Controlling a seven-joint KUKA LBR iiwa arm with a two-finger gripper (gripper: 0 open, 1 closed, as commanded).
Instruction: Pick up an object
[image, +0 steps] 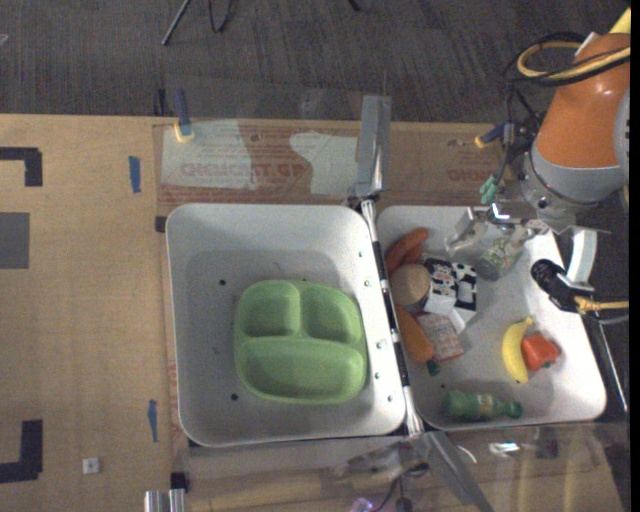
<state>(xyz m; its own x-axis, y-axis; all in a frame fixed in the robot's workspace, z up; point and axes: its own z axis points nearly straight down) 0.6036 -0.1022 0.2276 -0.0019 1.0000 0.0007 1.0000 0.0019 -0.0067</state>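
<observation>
1. In the right bin (572, 392), the things crowded the left wall: a reddish sausage (405, 247) at the top, a round brown thing (410, 285) below it, then an orange carrot (415, 338) lying along the rim.
2. Just right of these stood a black-and-white patterned carton (452, 282), with a small pinkish packet (443, 335) touching the carrot.
3. Bare floor lay open in the middle of that bin, between the carton and a yellow banana (514, 352), and again in the lower right corner.
4. An orange-red thing (540, 350) sat against the banana's right side, and a green bottle (480, 405) lay on its side near the front wall.
5. The gripper (497, 228) hung over the upper part of the right bin, close to the back rim. Whether it was clenched or released could not be told.
6. Directly under it lay a greyish, glinting thing (490, 256), too blurred to name, and I could not tell whether the two touched.
7. The left bin (200, 260) held a green divided plate (300, 340) near its middle, with bare floor all round it.
</observation>
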